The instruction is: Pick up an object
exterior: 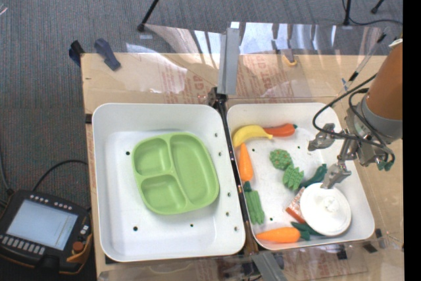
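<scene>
Looking from the bottom edge of the frame upward, I first see a handheld control pad (pixel 41 227) at the lower left, off the bench. Just above it sits the left bin (pixel 112 128), holding a green divided plate (pixel 175 172) near its middle.

In the right bin (pixel 309 108), nearest the bottom edge, an orange carrot (pixel 279 234) lies along the front wall. Beside it, toward the lower right, a white round lid (pixel 325 208) rests over something red and something green. A dark green vegetable (pixel 254 204) lies along the bin's left side, with another orange piece (pixel 245 162) above it. Two light green leafy pieces (pixel 287 168) sit near the bin's centre. Farther up, a yellow banana (pixel 250 135) touches an orange-red pepper (pixel 281 130).

My gripper (pixel 340 171) hangs over the right part of this bin, just above the white lid, its metal parts and cables spread around it. I cannot tell whether it is released or clenched, and I see nothing between its tips.

Beyond the bins stands a grey upright post (pixel 228 62).
</scene>
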Available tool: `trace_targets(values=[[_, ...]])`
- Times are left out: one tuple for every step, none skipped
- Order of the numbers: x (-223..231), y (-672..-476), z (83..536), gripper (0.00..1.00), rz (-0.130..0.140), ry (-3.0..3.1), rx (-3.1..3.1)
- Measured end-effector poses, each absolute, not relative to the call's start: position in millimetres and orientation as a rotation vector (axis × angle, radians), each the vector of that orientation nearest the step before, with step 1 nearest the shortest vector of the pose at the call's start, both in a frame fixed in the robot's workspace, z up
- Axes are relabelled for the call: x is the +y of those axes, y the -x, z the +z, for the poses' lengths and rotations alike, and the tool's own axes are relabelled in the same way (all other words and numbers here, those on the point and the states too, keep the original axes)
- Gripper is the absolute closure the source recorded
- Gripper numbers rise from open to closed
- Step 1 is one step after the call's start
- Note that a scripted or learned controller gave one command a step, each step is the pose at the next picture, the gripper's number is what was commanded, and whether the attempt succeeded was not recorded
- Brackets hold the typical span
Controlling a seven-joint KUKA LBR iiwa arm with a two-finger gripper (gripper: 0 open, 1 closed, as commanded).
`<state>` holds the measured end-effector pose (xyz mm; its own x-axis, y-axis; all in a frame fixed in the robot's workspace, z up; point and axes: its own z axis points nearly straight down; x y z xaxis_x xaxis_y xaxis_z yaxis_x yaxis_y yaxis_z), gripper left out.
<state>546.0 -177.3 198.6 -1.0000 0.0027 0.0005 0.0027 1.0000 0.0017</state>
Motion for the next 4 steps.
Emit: trace_targets(values=[[-160,-560.4,101,0.0,0.0,0.096,-3.148],[-98,-569.7,95,0.0,0.001,0.362,-3.138],[-125,-485.9,96,0.0,0.003,0.171,-3.17],[-85,-536.3,94,0.0,0.001,0.158,-3.155]])
